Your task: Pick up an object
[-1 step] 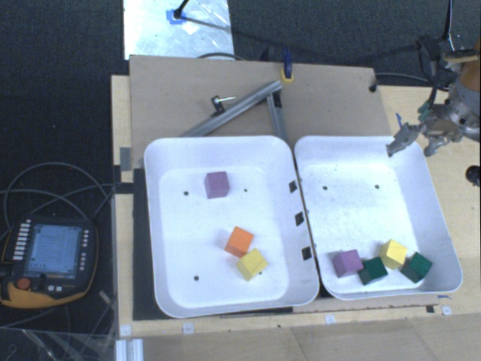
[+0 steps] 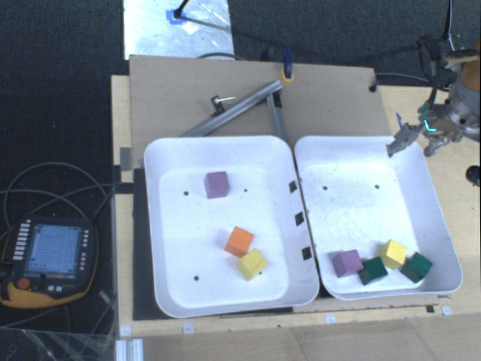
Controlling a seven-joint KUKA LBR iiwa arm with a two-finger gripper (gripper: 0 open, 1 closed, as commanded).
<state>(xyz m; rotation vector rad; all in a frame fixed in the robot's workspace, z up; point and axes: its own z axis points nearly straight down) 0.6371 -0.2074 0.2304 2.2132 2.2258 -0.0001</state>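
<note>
My gripper (image 2: 415, 143) hangs over the far right corner of the right bin (image 2: 376, 164), open, with nothing between its fingers (image 2: 396, 143). At that bin's near edge lie a purple cube (image 2: 347, 262), a dark green cube (image 2: 372, 270), a yellow cube (image 2: 392, 253) and a green cube (image 2: 416, 265), packed close together. The left bin (image 2: 173, 201) holds a purple cube (image 2: 216, 184) near its middle. Nearer the front sit an orange cube (image 2: 239, 241) and, touching it, a yellow cube (image 2: 252, 263).
A metal bar (image 2: 233, 107) lies slantwise on the brown board (image 2: 331, 96) behind the bins. A teach pendant (image 2: 49, 258) with cables rests on the floor at left. A foil sheet (image 2: 176, 17) lies at the back.
</note>
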